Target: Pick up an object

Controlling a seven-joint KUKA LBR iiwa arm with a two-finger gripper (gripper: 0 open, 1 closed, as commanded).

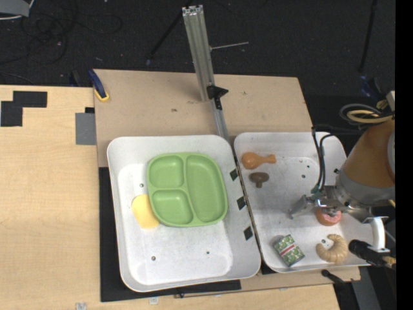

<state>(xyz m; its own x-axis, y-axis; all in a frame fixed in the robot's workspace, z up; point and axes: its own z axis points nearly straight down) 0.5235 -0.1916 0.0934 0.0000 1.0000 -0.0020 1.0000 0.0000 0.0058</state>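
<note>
Brown bench (264,102) bears two white bins (187,263); dark floor (97,24) behind.

Two white bins sit on the pale tan bench (258,102). The left bin (187,263) holds a light green divided tray (187,189) with a yellow piece (143,212) at its lower left edge. The right bin (284,186) shows an orange drumstick shape (257,159), a small brown piece (259,179), a green packet with red and white print (288,250), a tan croissant shape (333,248) and a pink-red round piece (328,216). The arm (369,166) is grey with an orange band. A silver post (200,50) stands against the black floor.
</note>
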